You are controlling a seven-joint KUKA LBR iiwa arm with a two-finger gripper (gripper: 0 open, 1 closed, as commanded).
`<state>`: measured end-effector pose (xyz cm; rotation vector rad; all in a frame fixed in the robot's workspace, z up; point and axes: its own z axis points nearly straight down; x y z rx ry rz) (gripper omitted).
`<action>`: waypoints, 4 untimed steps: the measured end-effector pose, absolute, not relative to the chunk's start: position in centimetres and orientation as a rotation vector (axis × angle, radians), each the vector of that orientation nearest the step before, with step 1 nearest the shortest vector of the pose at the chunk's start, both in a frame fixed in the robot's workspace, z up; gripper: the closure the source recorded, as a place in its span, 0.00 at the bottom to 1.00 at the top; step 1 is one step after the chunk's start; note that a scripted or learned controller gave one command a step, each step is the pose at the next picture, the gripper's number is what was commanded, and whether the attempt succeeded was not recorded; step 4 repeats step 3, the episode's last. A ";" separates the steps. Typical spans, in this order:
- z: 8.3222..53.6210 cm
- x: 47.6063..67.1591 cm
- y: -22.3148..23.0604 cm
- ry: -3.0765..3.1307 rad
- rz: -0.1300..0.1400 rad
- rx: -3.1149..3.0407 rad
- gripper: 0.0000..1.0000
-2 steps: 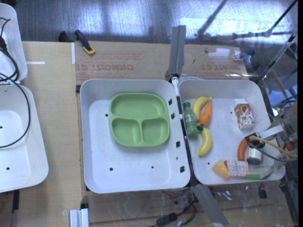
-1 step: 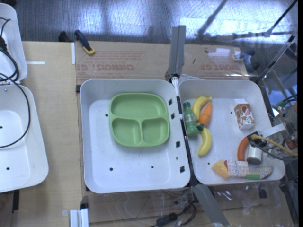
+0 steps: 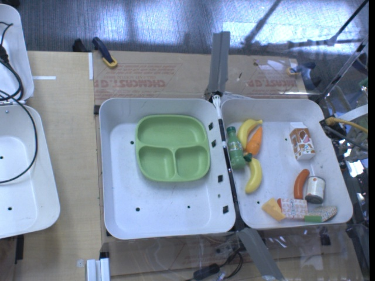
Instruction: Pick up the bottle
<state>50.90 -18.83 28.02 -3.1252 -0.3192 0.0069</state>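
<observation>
A small green bottle with a white label lies in the right bin, close to that bin's left wall. Its cap points toward the back. It touches a yellow banana and an orange carrot on its right side.
The left bin holds a green divided plate. Other items in the right bin: a second banana, a small carton, a red sausage, a silver can, a cheese wedge and a flat packet.
</observation>
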 end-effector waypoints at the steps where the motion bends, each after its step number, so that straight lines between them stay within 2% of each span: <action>1: 27.4 47.9 -13.5 -0.320 0.008 -3.124 1.00; 2: 20.8 47.6 -22.3 -0.313 0.009 -3.124 1.00; 3: 28.8 48.6 -22.2 -0.319 0.007 -3.125 1.00; 4: 28.8 48.6 -22.2 -0.319 0.007 -3.125 1.00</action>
